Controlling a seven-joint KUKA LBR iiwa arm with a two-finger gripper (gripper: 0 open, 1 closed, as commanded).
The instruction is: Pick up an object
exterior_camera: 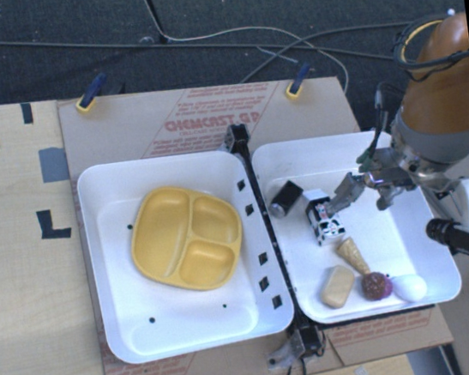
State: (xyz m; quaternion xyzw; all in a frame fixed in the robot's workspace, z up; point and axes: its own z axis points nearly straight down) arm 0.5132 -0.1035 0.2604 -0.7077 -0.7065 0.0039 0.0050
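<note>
The cone (pixel 353 256) lies in the right bin (pixel 413 226), low of the bin's centre, its long axis running from 11 o'clock to 5 o'clock. Its narrow tip points up toward 11 o'clock and its wide end faces 5 o'clock, just beside a dark red ball (pixel 376 285). At 7 o'clock from the cone sits a tan block (pixel 338 286), its long axis tilted from 1 to 7 o'clock. At 4 o'clock from the ball, touching it or nearly so, rests a white egg (pixel 410 287) near the bin's lower right corner.

At 11 o'clock from the cone's tip stands a small black-and-white piece (pixel 325 219), and further toward 10 o'clock lies a black cylinder (pixel 285 198), its axis running from 1 to 7 o'clock.

The gripper (pixel 345 193) hangs at 12 o'clock from the cone, above the bin floor, reaching toward 8 o'clock with its end close to the black-and-white piece. How its fingers stand I cannot tell. No object shows between them.

The left bin (pixel 112 269) holds a yellow tray (pixel 187 237) with divided compartments, lying flat near the middle.
</note>
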